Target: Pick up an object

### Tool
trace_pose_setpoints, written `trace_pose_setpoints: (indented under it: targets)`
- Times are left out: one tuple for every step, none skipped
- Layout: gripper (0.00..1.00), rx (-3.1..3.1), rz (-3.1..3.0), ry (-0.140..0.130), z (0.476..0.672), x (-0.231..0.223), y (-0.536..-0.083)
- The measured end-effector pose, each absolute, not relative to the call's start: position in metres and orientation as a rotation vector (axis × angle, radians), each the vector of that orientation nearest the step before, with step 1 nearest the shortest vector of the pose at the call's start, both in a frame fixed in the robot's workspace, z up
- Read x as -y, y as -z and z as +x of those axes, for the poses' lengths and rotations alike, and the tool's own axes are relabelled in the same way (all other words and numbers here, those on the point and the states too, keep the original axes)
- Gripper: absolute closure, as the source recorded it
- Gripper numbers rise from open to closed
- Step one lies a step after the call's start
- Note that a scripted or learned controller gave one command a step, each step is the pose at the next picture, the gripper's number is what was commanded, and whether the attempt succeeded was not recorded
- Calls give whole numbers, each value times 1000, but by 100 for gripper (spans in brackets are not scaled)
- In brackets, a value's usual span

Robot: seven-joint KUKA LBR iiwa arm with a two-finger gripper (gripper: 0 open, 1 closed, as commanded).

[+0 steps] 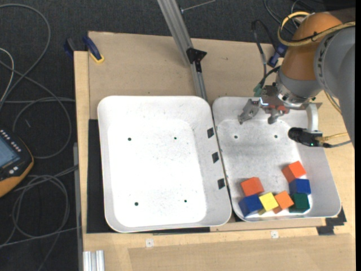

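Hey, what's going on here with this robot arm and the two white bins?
The arm's gripper hangs open over the far end of the right bin, holding nothing. The blocks, including an orange block and a yellow block, sit clustered in that bin's near corner. No pick has happened yet.

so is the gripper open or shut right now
Open. The gripper has its two fingers spread apart with nothing between them, over the far end of the right bin.

No text, label, brand, number or sign can be read anywhere here.
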State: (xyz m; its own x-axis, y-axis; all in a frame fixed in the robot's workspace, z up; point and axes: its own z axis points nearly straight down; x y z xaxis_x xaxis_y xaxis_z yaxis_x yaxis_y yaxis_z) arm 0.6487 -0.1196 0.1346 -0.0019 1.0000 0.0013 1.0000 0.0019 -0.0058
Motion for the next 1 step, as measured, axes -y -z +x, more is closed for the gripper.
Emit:
trace_pose_setpoints:
  targets:
    - [0, 2219, -2217, -5, 648, 119, -97]
